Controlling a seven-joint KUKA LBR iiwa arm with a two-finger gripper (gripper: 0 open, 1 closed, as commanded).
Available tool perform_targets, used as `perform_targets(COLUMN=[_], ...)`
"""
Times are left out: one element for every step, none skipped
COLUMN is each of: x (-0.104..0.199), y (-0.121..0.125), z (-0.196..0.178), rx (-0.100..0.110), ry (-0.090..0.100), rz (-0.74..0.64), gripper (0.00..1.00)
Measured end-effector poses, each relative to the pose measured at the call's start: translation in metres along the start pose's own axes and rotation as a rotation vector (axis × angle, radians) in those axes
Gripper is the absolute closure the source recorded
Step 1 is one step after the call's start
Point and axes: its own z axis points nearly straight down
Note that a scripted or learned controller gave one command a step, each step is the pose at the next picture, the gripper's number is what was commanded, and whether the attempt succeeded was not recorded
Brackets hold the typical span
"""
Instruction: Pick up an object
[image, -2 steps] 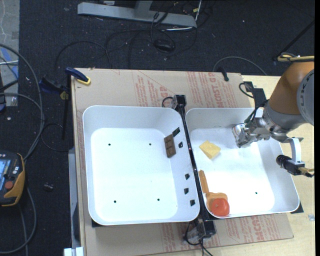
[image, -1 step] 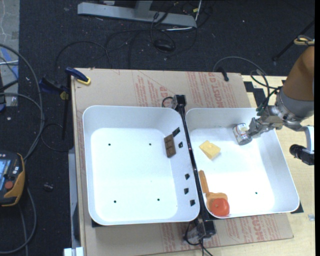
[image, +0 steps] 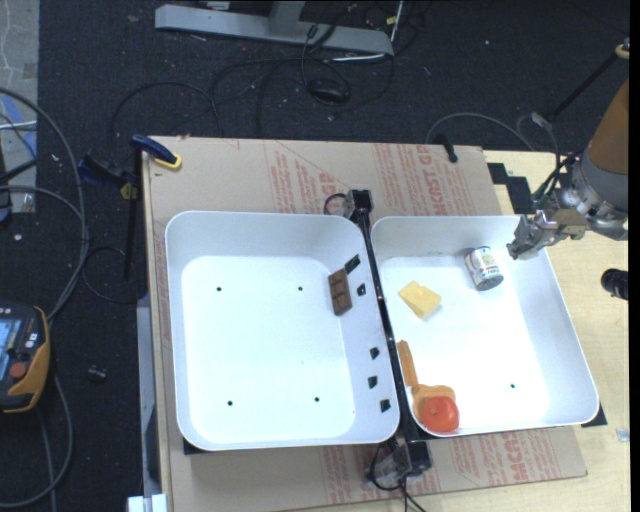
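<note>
The right bin (image: 560, 330) holds a small silver can (image: 484, 267) near its back edge, a yellow block (image: 420, 298) left of the can, and an orange-handled tool with a red round end (image: 432, 400) at the front left corner. A brown bar (image: 341, 292) lies in the left bin (image: 200, 250) by its right wall. My gripper (image: 524, 245) hovers over the right bin's back right rim, just right of the can, with nothing seen held.
Cardboard (image: 260, 170) lies under both bins. Black clips (image: 375, 352) line the divider between the bins. Cables (image: 330, 90) run across the dark floor behind the bench, and a yellow-blue clamp (image: 158, 152) sits at the cardboard's back left corner.
</note>
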Motion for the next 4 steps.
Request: perform_targets(x=[0.000,0.062,0.120,0.173], y=[0.000,-0.005,-0.014,-0.019], z=[0.018,0.012,0.018,0.024], rx=[0.006,0.004,0.005,0.006], ry=[0.001,0.003,0.003,0.002], rz=[0.000,-0.005,-0.004,-0.004], gripper=[1.00,1.00,1.00,1.00])
